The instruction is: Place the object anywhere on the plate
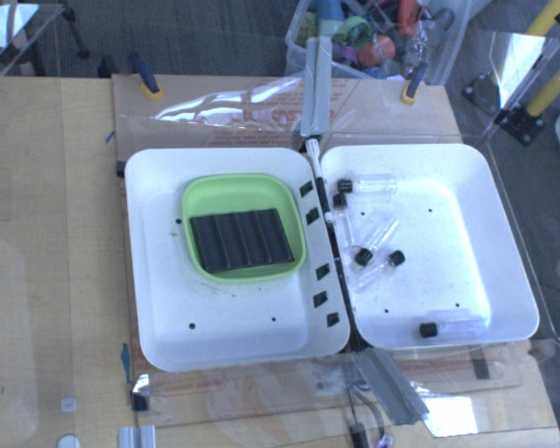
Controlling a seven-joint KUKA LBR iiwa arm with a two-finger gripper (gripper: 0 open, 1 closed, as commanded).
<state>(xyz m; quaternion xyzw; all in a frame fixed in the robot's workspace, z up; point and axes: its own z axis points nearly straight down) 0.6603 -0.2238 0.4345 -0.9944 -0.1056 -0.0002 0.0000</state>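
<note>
Pale wooden counter [47, 250] carries two white bins side by side. On the left bin [159, 334] sits a green plate [198, 194] with a dark ribbed block [241, 240] lying flat on it. Clear black-capped vials [378, 250] are scattered through the right bin [504, 287], one [448, 328] at five o'clock.

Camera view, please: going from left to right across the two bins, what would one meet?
Left bin → green plate bearing a dark ribbed block → divider between the bins → clear vials with black caps → right bin.
</note>
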